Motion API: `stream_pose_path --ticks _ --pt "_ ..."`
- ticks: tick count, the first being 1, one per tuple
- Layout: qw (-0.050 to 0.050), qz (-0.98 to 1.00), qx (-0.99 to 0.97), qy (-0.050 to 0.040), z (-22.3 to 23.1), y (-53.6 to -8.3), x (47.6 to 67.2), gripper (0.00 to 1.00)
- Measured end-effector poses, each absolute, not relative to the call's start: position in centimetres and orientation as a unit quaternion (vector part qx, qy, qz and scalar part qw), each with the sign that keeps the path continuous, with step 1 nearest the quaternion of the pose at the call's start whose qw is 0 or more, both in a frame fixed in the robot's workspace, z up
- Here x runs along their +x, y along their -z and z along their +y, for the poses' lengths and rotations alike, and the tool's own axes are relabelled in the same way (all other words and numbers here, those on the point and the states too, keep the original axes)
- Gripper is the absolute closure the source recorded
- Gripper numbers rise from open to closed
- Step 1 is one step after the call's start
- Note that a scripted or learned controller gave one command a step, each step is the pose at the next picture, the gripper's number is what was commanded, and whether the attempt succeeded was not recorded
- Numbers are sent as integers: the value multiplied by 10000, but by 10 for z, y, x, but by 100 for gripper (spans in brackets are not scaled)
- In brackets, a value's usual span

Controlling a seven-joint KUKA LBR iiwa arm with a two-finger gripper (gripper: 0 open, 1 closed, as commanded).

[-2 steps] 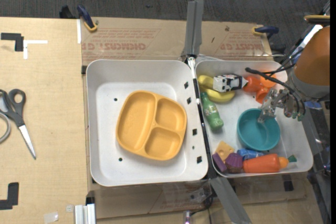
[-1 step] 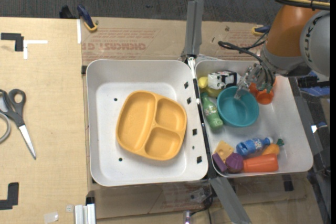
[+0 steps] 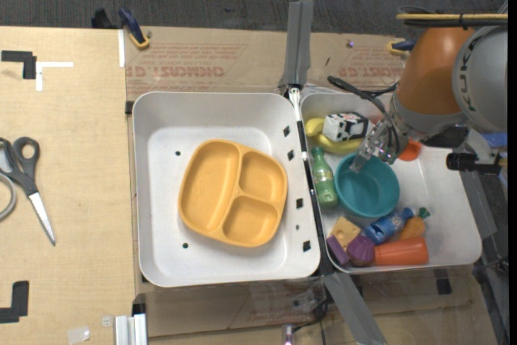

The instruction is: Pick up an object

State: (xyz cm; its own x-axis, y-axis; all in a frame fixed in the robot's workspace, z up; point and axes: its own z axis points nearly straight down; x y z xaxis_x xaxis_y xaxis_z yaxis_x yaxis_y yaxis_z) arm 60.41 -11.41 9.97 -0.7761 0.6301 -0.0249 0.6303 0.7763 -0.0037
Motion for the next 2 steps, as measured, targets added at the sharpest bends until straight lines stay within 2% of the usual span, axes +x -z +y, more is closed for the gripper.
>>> stream_pose_path --ticks 1,2 --pt "14 9214 3887 7 -169 -183 611 100" --pt "4 8818 4716 8 -110 -249 586 100"
